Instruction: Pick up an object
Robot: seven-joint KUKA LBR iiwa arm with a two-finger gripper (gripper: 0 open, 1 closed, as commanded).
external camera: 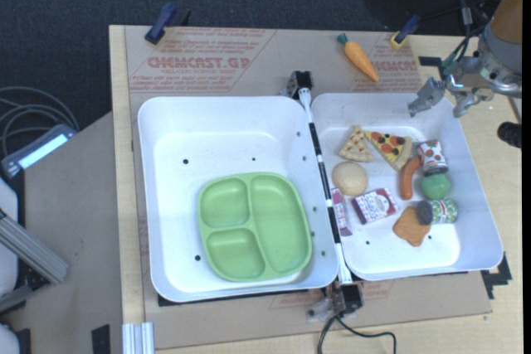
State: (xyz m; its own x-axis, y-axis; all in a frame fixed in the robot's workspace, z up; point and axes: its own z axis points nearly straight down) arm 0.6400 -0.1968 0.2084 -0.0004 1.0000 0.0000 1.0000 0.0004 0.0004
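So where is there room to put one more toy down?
The left bin has bare white floor all around the green tray, most behind it. The right bin is crowded in its middle by the pizza slice, bun and can; its front edge and back left corner are bare.

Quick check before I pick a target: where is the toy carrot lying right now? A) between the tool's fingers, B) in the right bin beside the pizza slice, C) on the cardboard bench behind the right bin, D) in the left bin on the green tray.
C: the carrot rests on the cardboard bench beyond the right bin's far rim.
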